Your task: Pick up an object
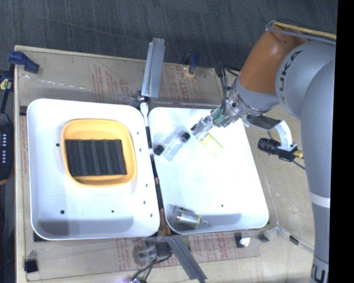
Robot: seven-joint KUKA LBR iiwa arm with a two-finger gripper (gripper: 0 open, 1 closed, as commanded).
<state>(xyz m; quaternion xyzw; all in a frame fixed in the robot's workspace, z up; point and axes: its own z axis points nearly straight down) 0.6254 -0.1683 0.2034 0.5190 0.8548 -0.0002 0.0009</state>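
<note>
- The grey KUKA arm with its orange band (295,72) reaches in over the right shallow white bin (245,192).
- The left shallow white bin (42,180) holds a yellow-rimmed tray with a dark ribbed insert (97,154).
- The gripper (196,133) hangs low, far side; whether its claw is apart or together, I cannot tell.
- A small metallic cylinder (186,218) lies near the front wall, well apart; judged an approach step, next needing a descent onto a target.
</note>
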